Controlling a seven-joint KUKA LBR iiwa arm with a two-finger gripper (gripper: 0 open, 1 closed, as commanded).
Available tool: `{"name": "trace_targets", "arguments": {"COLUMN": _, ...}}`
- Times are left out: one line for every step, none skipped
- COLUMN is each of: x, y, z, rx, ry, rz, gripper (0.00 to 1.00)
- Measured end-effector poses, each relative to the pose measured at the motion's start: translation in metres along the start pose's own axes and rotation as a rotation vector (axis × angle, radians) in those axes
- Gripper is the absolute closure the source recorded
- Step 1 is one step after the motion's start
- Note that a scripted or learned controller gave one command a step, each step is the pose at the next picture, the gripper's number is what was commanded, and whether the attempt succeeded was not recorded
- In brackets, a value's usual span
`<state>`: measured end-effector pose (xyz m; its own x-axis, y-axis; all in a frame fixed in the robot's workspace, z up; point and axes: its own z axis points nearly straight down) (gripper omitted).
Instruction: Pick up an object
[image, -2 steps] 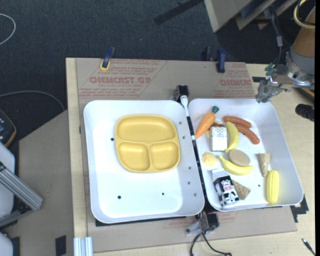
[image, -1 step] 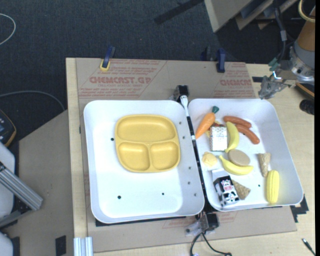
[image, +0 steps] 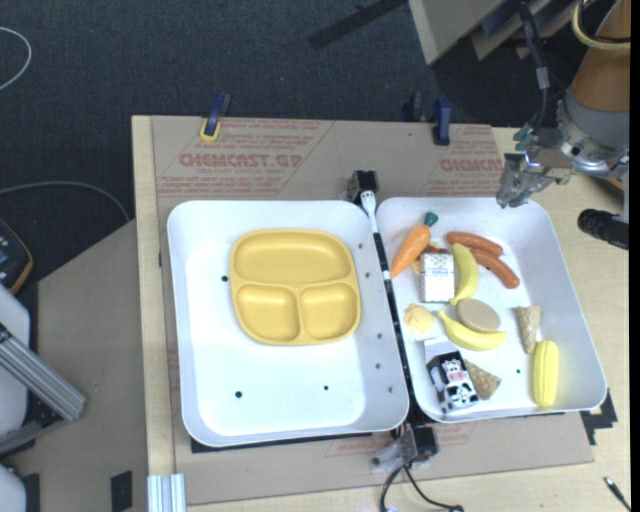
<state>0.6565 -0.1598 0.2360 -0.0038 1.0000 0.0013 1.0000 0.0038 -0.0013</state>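
While the gripper hangs over the right bin's far rim, we can't tell its opening; nothing visibly held. Carrot, sausages lie nearby.

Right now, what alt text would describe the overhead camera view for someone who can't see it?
A robot gripper hovers over the far edge of the right bin of toy food, including a carrot and banana. The left bin holds a yellow divided tray.

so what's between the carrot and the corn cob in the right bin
In the camera view, between the carrot and the corn cob lie a small white carton, bananas and a round biscuit.
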Motion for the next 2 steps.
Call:
{"name": "trace_targets", "arguments": {"x": 0.040, "y": -0.017, "z": 0.001, "rx": 0.002, "ry": 0.000, "rz": 0.000, "gripper": 1.00}}
{"name": "trace_targets", "arguments": {"x": 0.086, "y": -0.048, "z": -0.006, "rx": 0.002, "ry": 0.001, "rz": -0.001, "gripper": 1.00}}
